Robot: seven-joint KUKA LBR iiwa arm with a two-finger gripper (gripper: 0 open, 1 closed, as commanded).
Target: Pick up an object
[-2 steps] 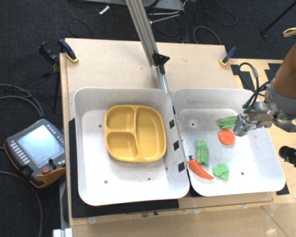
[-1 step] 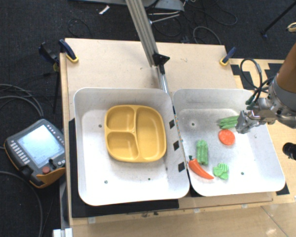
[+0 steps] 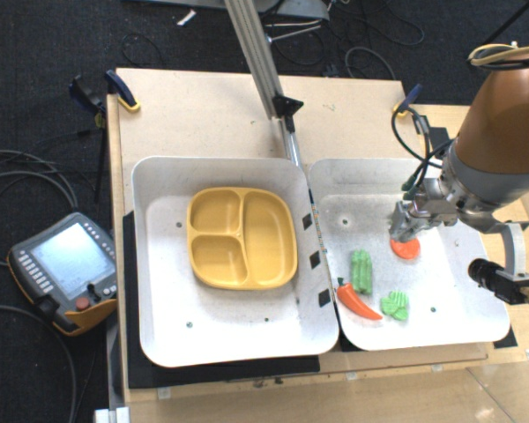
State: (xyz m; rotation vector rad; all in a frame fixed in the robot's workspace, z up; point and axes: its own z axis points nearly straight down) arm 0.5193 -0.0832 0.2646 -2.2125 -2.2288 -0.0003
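Observation:
My gripper [image 3: 405, 228] hangs low over the right bin [image 3: 458, 324], directly over a small red-orange piece [image 3: 406, 248] that pokes out just below its tip. A long green piece [image 3: 361, 271] lies to the lower left of it. An orange carrot-like piece [image 3: 358, 302] rests by the bin's left wall. A small bright green piece [image 3: 395, 305] sits beside the carrot. Nothing shows between the fingers.
The left bin [image 3: 159, 324] holds a yellow divided plate [image 3: 243, 237]. A slanted metal pole [image 3: 257, 51] stands behind the bins. A teach pendant [image 3: 62, 271] lies off the bench at left. Cables trail near the arm's wrist.

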